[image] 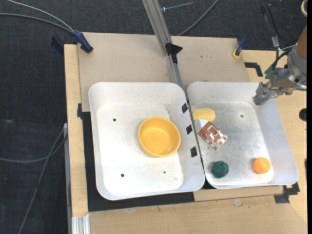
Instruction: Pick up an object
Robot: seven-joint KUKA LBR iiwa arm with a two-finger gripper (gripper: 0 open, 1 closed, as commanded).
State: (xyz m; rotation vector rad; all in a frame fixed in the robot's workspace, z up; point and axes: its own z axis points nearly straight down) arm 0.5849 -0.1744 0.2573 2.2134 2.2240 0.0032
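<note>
Bins sat side by side on my tabletop (126, 57), and my tool (260, 95) hung over the far right corner of the right bin (273, 130), up by its rim; whether it was spread or clenched I could not tell from this slant, and nothing showed in it. Candidates were all well apart from it: a pale yellow piece (204, 114) against the left wall of that bin, a brown-and-white patterned thing (213, 135) just beside it, a dark green ball (220, 169) toward the near edge, and an orange ball (262, 165) in the near right corner. Over in the left bin (112, 145) a yellow bowl (159, 136) sat alone near the middle. My worry, as I judged it: the two balls would likely roll off at the first glancing touch, and the orange one sat close enough to the wall that a finger could catch the rim. The yellow piece and the patterned thing lay so near each other that a descent between them might nudge both and close on neither. The bowl looked too wide unless I took it by its edge.
</note>
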